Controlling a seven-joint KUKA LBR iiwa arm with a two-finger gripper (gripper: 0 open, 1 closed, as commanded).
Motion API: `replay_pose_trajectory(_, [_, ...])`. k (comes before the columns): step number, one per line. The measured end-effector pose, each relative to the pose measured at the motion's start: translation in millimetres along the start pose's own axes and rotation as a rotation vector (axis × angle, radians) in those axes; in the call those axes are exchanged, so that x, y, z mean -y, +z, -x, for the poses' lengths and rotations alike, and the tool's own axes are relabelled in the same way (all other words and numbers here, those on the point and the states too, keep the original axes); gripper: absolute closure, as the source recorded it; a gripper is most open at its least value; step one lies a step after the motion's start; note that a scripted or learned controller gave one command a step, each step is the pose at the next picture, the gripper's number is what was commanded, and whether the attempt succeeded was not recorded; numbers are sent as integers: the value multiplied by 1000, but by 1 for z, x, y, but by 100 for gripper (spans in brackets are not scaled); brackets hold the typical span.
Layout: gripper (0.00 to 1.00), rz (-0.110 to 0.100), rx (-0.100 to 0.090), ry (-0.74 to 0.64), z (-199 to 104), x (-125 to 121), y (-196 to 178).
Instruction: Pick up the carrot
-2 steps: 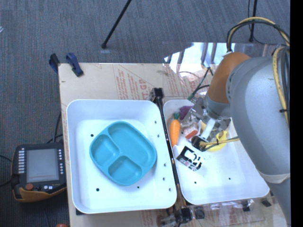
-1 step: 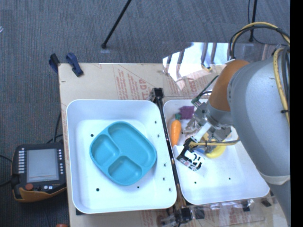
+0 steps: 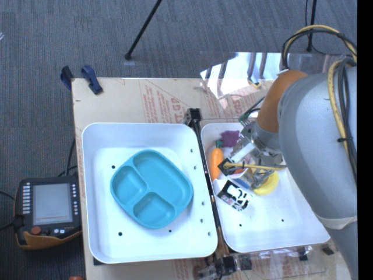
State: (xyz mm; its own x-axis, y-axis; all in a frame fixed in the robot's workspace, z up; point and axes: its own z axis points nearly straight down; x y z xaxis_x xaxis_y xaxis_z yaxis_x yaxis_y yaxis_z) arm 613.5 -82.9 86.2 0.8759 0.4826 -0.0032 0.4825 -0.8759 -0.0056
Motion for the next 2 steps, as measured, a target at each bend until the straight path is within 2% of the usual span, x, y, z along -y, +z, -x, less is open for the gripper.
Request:
replay_pose_trajectory(1, [0, 0, 0, 304, -14, -6, 0])
replay_pose_trajectory(2, [0, -3, 4, 294, 41, 28, 1])
